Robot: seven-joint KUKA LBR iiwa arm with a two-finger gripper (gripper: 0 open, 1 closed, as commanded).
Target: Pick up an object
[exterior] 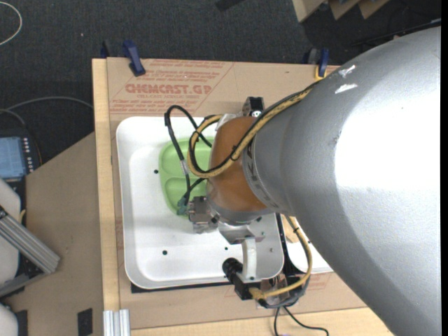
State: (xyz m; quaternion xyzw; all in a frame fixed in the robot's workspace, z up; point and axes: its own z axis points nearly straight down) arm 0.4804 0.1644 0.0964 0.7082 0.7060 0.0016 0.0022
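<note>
1. Shallow white plastic bin point(140, 208): the left one of the pair, seated on a tan cardboard-covered bench point(105, 187). Its floor is mostly bare on the near and left sides.
2. Pale green, rounded plastic object point(173, 170): the task's thing. It lies in the upper middle of the left bin, its right part hidden under the arm.
3. Grey arm with orange wrist band point(234, 170): it reaches in from the right and stands over the middle of the left bin, covering the bin's right side.
4. Two-finger gripper point(198, 214): low in the bin, at the green object's lower right edge. Whether it is spread or closed cannot be told; the wrist and cabling mask it. No contact with the object can be confirmed.
5. Black and yellow cables point(183, 145): looped over the green object from the wrist.
6. Handling note, as a judgement: the step in hand appears to be the grasp approach. A good grasp would straddle the object's rim, not its broad smooth face, and close fully before any lift, keeping the loose cables clear.
</note>
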